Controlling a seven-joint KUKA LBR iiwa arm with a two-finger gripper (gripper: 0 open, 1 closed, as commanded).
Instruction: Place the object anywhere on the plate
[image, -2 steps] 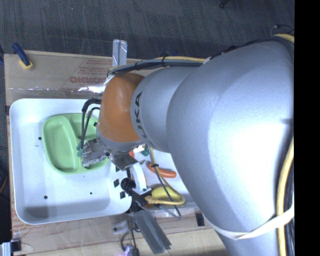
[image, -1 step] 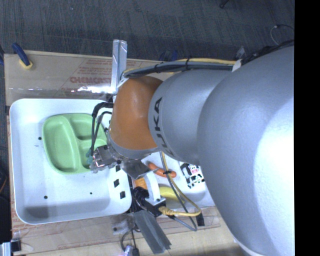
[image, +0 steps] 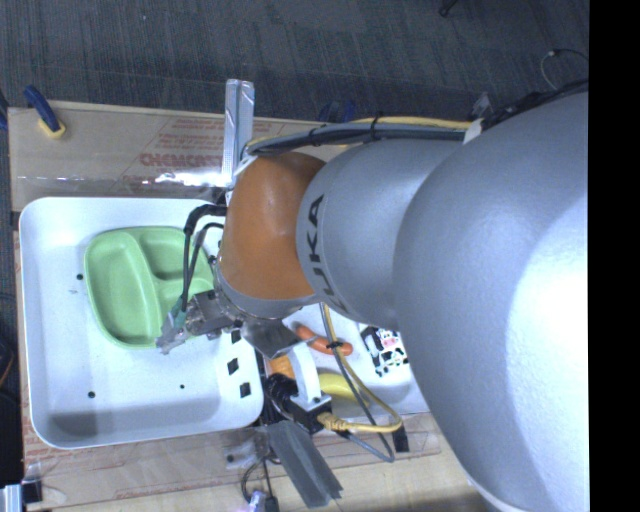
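Arm (image: 400, 230) reaches from right, wrist over divider between bins. Gripper (image: 178, 330) at right edge of green plate (image: 125, 285) in left bin (image: 60, 400); open or closed: cannot tell. Object between fingers not discernible; yellow and orange items (image: 335, 385) lie in right bin, partly hidden under arm. Step judged: placing or approach over plate. Next move calls for descent onto plate compartment. Open room: left bin floor below and left of plate; bin walls close at plate's top.

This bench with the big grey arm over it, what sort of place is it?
Probably a robot test lab, not a kitchen. A large grey arm with loose cables reaches over a shallow white bin holding a green plastic plate, with small toy-like objects in the next bin, all on a plain wooden bench.
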